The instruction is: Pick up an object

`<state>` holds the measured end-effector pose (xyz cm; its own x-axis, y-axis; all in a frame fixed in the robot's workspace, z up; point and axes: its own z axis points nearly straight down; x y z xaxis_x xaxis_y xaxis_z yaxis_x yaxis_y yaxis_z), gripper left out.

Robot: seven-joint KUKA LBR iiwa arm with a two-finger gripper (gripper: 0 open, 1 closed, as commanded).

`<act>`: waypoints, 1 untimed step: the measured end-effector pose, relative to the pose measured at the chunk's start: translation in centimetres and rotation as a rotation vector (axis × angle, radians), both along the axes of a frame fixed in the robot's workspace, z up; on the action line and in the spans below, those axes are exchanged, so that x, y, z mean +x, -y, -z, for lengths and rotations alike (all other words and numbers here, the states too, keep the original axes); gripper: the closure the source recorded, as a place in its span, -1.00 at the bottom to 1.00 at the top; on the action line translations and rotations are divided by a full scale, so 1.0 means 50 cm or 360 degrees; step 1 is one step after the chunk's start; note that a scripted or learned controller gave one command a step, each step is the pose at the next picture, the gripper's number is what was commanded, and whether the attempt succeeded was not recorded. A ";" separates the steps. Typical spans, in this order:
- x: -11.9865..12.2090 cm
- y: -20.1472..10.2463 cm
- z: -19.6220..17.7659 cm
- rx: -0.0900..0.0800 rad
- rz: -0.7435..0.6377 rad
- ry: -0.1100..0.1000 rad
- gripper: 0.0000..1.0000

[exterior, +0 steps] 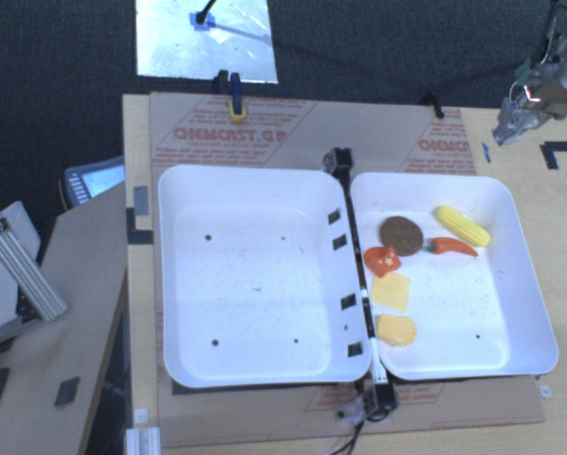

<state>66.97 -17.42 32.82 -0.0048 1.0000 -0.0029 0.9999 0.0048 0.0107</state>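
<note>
Six food items sit in the right bin (521, 282), all in its left and upper part. Brown round patty (401, 235) near the bin's middle top; a yellow corn cob (464, 226) lies to its right, tilted, close to the back wall. An orange-red chili pepper (451, 247) lies just below the corn, beside the patty. A red tomato piece (382, 261) sits just below-left of the patty, close to the divider side. Below that, a pale yellow cheese slice (392, 292), and under it a darker yellow-orange chunk (396, 330) (cannot tell what food it is). Cheese and tomato appear to touch; the chunk is just beside the cheese.

Left bin (255, 273): white floor with a few small dark dots.

Both bins rest on a brown cardboard sheet (293, 126) with red lettering, on the pale wooden surface (549, 188).

Gripper (513, 121) at upper right, well apart from the bins and off above the surface edge; nothing seen in it. State of the fingers: cannot tell (too small and blurred).
</note>
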 end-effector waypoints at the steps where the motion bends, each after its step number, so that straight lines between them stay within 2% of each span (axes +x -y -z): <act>1: 0.000 -0.061 -0.191 0.0001 -0.0005 0.0006 1.00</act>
<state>66.98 -14.38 42.35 -0.0078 1.0000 -0.0024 0.9999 0.0078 0.0143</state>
